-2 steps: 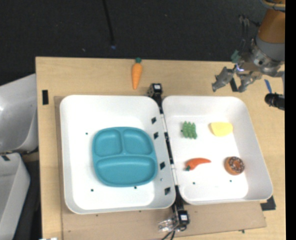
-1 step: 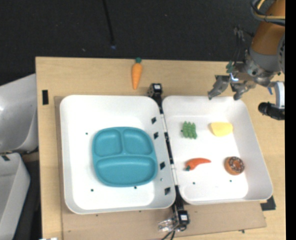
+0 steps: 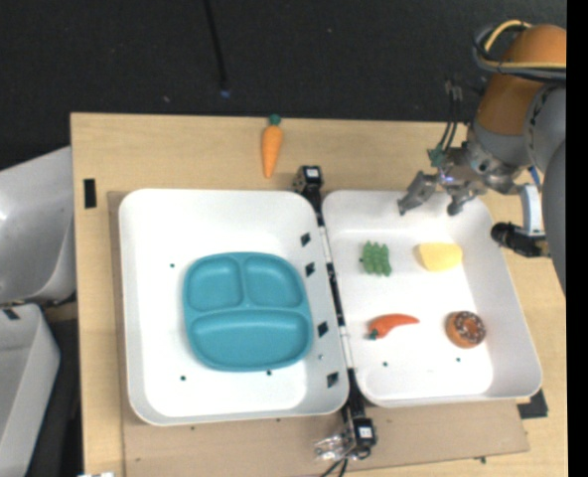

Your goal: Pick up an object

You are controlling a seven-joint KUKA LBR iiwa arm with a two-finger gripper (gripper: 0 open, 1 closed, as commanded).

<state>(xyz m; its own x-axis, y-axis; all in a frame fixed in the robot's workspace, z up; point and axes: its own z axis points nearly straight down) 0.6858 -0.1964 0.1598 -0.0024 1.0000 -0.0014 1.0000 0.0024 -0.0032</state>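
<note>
The yellow cheese wedge [image 3: 439, 256] lies in the right bin [image 3: 503, 296], just below the gripper [image 3: 436, 200], whose jaws hang spread open and empty over the bin's far edge. Left of the wedge sits a green broccoli piece [image 3: 375, 258]; nearer, a red chili pepper [image 3: 391, 325] and a brown doughnut [image 3: 465, 329].

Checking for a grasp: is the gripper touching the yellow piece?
Apart. The camera view shows white bin floor between the gripper and the yellow piece.

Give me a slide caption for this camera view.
Open gripper hovers over right bin holding four toy foods; teal tray in left.
</note>
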